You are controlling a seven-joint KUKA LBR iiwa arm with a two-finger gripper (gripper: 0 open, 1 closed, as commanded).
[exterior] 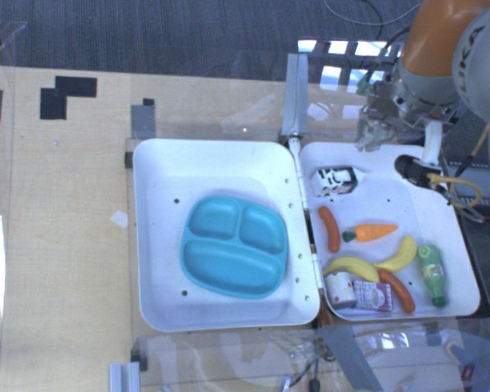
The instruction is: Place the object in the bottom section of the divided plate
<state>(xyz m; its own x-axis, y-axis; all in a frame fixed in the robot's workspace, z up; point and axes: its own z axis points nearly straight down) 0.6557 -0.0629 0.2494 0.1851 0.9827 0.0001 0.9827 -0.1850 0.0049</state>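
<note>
Gripper [374, 133] hovers at right bin's [465, 296] top edge, finger state unclear. Drop squarely on carrot [374, 233]; plate [233, 246] bottom section awaits.

One fixed camera, high above the pale wooden worktop [65, 243], looking down at a slant.

It faces across the worktop toward a strip of dark grey carpet [188, 15] along the top of the frame, far enough back to take in both shallow white plastic bins whole: the left bin [159, 300] sits near the middle of the picture, the right bin [465, 296] toward the right edge. The grey arm with its orange band [445, 23] enters from the upper right corner.
</note>
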